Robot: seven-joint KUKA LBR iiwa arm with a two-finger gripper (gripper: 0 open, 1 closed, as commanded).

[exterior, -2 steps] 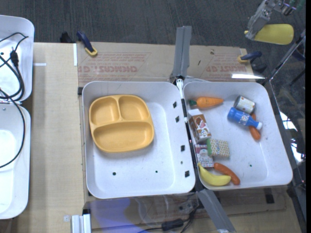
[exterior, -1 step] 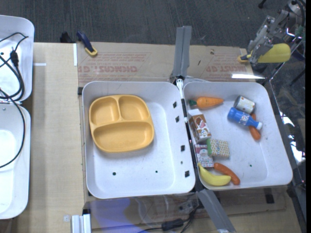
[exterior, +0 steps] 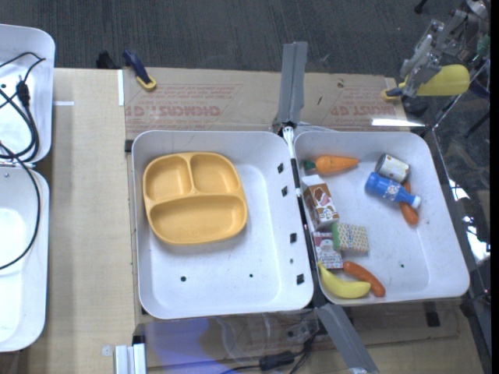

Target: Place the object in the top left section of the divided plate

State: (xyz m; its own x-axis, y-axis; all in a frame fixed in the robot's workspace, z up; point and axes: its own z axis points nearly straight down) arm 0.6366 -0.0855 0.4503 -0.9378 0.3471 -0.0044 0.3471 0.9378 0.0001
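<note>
— On the bench (exterior: 86, 209), what do you log first?

— From my remote station I note pale wood, with a brown printed cardboard sheet (exterior: 210, 104) laid across its far side and a blue clamp (exterior: 139, 70) at that sheet's left corner. Dark carpet (exterior: 195, 14) lies beyond. Two shallow white bins sit side by side, touching at a grey divider (exterior: 293, 76).

— And the claw?

— The gripper (exterior: 410, 75) hangs above the far right corner of the bench, outside the right bin (exterior: 429, 263). A yellow object (exterior: 446, 79) sits right against it. I cannot tell whether the claw is released or clenched, nor whether it grasps that object.

— Where is the object relative to the plate?

— Well apart. The divided plate (exterior: 195, 197) lies flat in the left bin (exterior: 210, 287), toward its far left. Its top left section (exterior: 168, 179) is a small rounded well.

— Materials and shapes?

— The plate is smooth, matte yellow-orange, with rounded corners, two small wells above one long well. The yellow object is smooth and oval. In the right bin I record an orange carrot (exterior: 337, 163), a small tin can (exterior: 392, 166) on its side, a blue bottle (exterior: 390, 188), a printed carton (exterior: 321, 205), a green box (exterior: 352, 238) and a curved yellow banana (exterior: 343, 285).
</note>
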